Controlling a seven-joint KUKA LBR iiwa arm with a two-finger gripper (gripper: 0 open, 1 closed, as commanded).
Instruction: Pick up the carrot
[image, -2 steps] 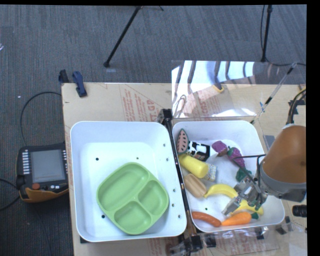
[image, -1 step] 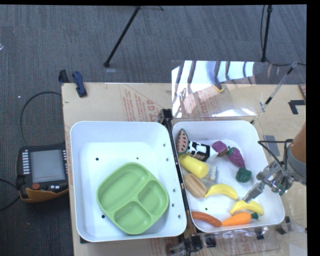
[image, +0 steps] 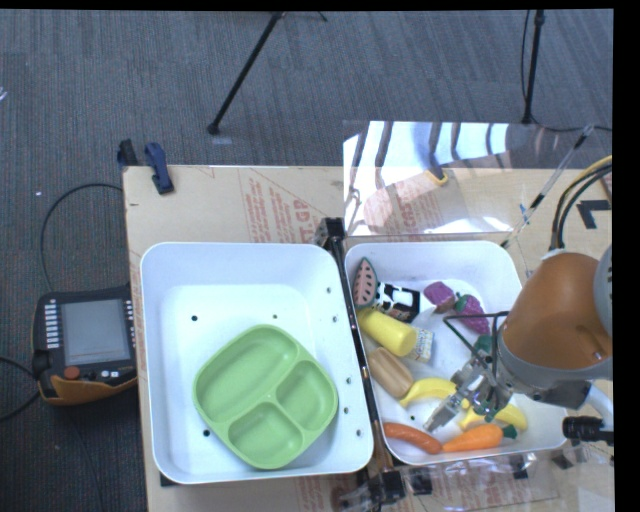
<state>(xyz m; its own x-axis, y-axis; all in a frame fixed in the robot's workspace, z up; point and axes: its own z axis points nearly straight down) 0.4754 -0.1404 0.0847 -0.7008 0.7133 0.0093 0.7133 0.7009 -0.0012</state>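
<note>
The carrot (image: 474, 438) is lying flat near the bottom edge of the right bin (image: 500, 262), in the lower right of the frame. It is orange and pointy, with a bit of green at its right end. Just to its left a red-orange chili (image: 412, 437) is lying too, almost touching it. The gripper (image: 470, 398) is hanging just above the carrot, and it is not holding it. Whether it is open or closed is too hard to see. A yellow banana (image: 427, 390) is sitting beside the gripper on the left. Going up the bin, a tan bread roll (image: 389, 372), a yellow bottle (image: 388, 332), a watermelon slice (image: 364, 281) and a purple eggplant (image: 440, 294) are crowding together. A small black and white box (image: 399, 298) is showing some print, but it is too small to read. The carrot is sitting close to the bin's bottom wall, so there is little room on that side. The left bin (image: 170, 275) is holding a green divided plate (image: 265, 396) with lots of open white floor around it. Red writing on the brown board (image: 250, 205) behind is too blurry to read. A grey handheld screen (image: 87, 345) is sitting at the far left.
</note>
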